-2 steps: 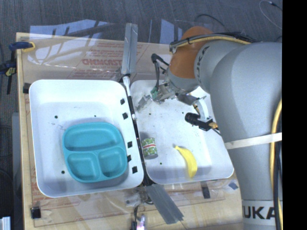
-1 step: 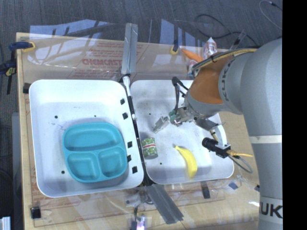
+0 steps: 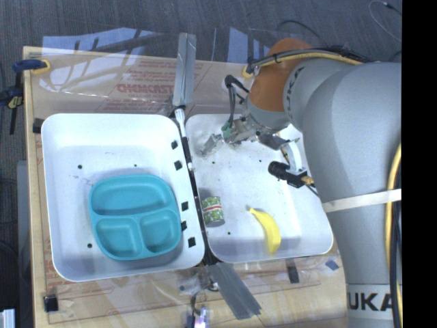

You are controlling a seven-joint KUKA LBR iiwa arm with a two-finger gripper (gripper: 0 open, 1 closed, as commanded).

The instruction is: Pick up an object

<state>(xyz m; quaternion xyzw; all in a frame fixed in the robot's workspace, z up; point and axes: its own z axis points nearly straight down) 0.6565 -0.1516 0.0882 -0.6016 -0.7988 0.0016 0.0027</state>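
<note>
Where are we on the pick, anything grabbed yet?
Nothing looks picked. The gripper sits low at the far end of the right bin, with no object visible in it. The banana and the small can lie in that bin; the blue divided tray sits in the left one. The grasp remains.

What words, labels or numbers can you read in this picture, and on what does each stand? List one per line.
"UKA": white letters, cut off at the edge, on the grey robot arm's base.
Red print on the brown cardboard sheet behind the bins: too blurred to read.
Label on the small green can: too small to read.
</note>
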